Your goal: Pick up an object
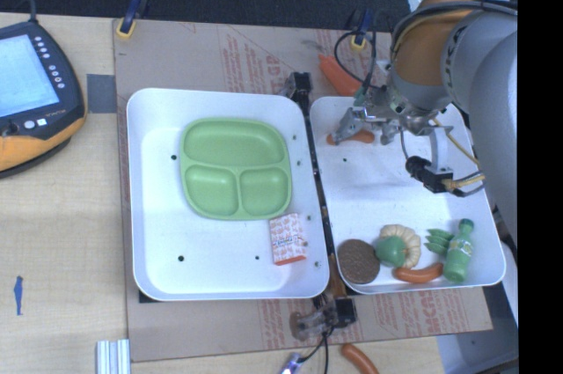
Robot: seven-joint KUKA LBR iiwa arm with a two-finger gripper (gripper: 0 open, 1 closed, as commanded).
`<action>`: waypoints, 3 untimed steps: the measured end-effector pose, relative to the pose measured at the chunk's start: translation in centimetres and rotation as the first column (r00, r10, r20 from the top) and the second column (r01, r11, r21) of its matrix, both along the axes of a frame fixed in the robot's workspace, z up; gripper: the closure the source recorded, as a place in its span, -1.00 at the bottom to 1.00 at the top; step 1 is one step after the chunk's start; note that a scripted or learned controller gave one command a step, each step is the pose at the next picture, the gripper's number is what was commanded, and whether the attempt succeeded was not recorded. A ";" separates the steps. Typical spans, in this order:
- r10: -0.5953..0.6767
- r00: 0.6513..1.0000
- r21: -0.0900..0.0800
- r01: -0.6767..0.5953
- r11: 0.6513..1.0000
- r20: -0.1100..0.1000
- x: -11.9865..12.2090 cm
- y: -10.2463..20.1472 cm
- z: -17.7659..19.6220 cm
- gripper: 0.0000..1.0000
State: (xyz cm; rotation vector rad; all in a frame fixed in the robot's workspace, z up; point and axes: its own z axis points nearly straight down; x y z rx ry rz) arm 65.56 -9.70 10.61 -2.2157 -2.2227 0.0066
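Note:
My gripper hangs low over the far left corner of the right bin, under the grey and orange wrist. A small orange piece lies on the bin floor just left of it, close to or touching it; I cannot tell which. Along the near edge of the same bin lie a brown round cookie, a green ball with a pale ring, an orange sausage shape and a green bottle. The left bin holds a green divided plate and a small printed packet.
An orange carrot-like piece lies outside, behind the right bin. A black cable plug dangles from the wrist over the bin floor. A teach pendant sits at the far left. Another orange piece lies at the bench's front.

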 end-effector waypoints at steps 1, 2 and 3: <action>-0.001 1.000 0.000 0.001 1.000 0.004 0.1 -2.7 2.2 -1.00; 0.002 1.000 0.001 -0.002 1.000 0.000 0.0 0.0 -1.5 -1.00; 0.000 1.000 0.000 0.000 1.000 0.003 0.1 -2.5 -0.8 -1.00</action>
